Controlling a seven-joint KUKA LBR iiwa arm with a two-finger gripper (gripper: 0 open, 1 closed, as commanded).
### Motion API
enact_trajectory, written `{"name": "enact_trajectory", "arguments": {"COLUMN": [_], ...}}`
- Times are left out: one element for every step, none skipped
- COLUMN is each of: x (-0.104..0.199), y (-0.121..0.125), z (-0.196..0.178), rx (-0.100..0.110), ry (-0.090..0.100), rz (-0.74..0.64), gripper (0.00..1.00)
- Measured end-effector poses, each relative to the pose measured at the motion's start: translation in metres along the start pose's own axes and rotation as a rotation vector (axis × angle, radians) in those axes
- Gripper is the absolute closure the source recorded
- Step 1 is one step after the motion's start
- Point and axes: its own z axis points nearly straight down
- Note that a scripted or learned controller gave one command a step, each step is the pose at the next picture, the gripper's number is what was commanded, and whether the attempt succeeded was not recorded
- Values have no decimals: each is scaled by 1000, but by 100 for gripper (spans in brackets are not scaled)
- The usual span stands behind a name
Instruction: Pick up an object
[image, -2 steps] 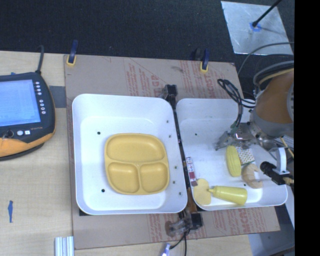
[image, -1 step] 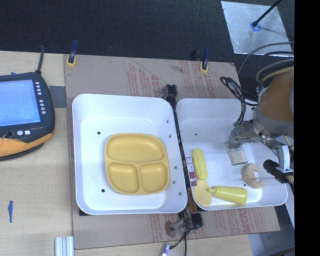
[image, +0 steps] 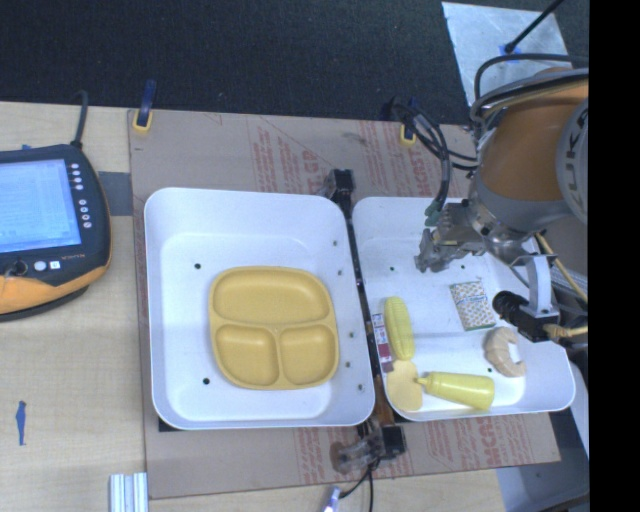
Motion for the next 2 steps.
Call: {"name": "enact_trajectory", "arguments": {"x": [-1,-31], "y": [-1,-9], "z": [1,126], "rx": [3,6], "ry": [-1,-3], "rz": [2,2], "gripper": [0,0]}}
